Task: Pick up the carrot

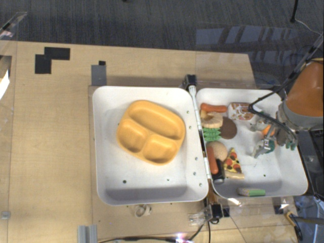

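A long orange-red carrot point(213, 108) lies at the far left corner of the right bin point(288, 178), next to the divider. My gripper point(264, 147) hangs low over the middle right of that bin, about a hand's width to the right of the carrot and nearer the front. A small orange piece point(267, 130) shows just behind the gripper; I cannot tell what it is. The grey arm with its orange band point(306, 92) reaches in from the right edge.
The left bin point(109, 186) holds a yellow compartment plate point(151, 131). Near the carrot lie a wrapped snack point(241, 111), a brown cookie point(229, 129), a green piece point(211, 134), a bun point(217, 149), a red sausage point(214, 167), a pizza slice point(233, 164) and a green stick point(252, 192).
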